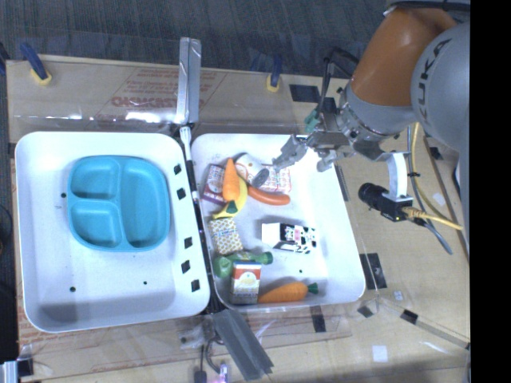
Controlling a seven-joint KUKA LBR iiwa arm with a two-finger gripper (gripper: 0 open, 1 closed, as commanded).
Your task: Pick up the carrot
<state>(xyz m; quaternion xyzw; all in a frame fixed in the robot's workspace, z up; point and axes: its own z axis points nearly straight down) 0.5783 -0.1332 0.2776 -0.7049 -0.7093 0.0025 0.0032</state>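
Looking down on my rig from the fixed camera, I see the carrot (283, 293) lying on its side in the right bin (343, 238), against that bin's near wall, its green top pointing toward the bin's right corner. Just left of the carrot stands a small juice carton (246, 282), touching or nearly touching its blunt end, and behind the carton lies a green vegetable (243, 259). Farther from the carrot, toward the middle of the bin, sits a black-and-white milk box (289, 236), apart from it. Beyond that, near the bin's far side, a red-orange sausage (269, 197) rests beside a banana and an orange piece (231, 187), with a checkered cracker (224, 233) between that cluster and the carrot's corner. A flat snack packet (274, 179) lies at the far end of the pile.

The gripper (292, 152) hangs over the far part of the right bin, well away from the carrot, above the snack packet. I cannot tell whether its fingers are spread or closed; they blur together at this angle, and nothing shows between them. The grey arm (447, 54) with its orange band reaches in from the carrot's far right.

The left bin (48, 294), across the divider from the carrot, holds a blue sectioned tray (120, 202). Both bins rest on the tabletop (415, 325).
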